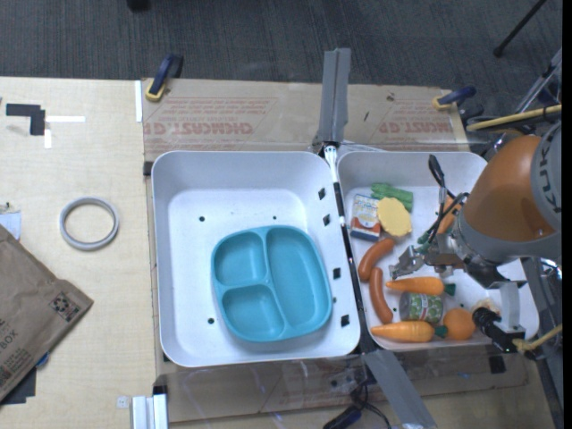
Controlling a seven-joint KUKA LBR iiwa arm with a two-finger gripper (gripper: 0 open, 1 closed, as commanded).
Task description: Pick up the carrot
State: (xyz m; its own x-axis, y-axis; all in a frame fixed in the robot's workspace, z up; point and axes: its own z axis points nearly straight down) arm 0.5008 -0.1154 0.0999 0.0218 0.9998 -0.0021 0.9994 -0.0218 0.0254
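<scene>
Gripper (413,262) over right bin (350,164): 2 carrots (416,285), 2 sausages (375,256).

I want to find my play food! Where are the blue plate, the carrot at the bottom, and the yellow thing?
Blue plate (271,281): camera view, on the big section's floor.
Carrot (404,332): camera view, middle of its orange body.
Yellow thing (394,217): camera view, its center.

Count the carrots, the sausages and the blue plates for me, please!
Carrots: 2 (upper carrot, lower carrot)
Sausages: 2 (upper sausage, lower sausage)
Blue plates: 1 (blue plate)
Total: 5
</scene>
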